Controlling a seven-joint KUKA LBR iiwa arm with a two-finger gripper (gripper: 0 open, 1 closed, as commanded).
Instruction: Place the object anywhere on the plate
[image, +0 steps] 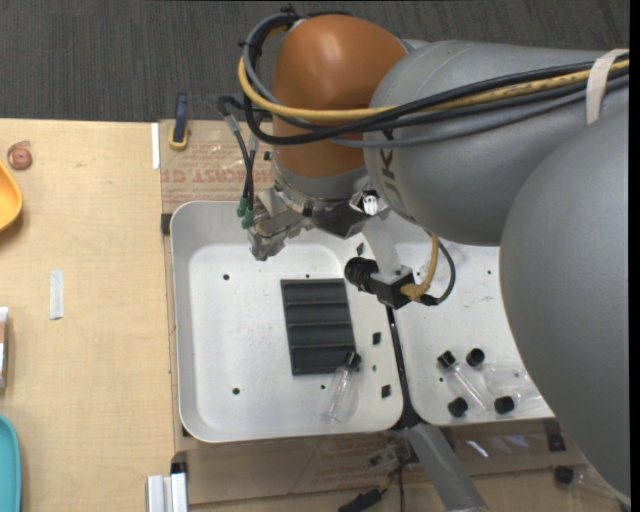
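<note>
Single fixed camera above bench (80, 300), angled down – both bins (200, 330) close; arm (480, 130) entering right

two white bins (190, 330), three vials (340, 395)

The left bin (200, 330) lies mostly open along its left side; a black ridged block (317, 325) and a clear vial (340, 392) crowd its right-centre.

Faint mirrored red lettering on the cardboard (205, 165) cannot be read.
</note>
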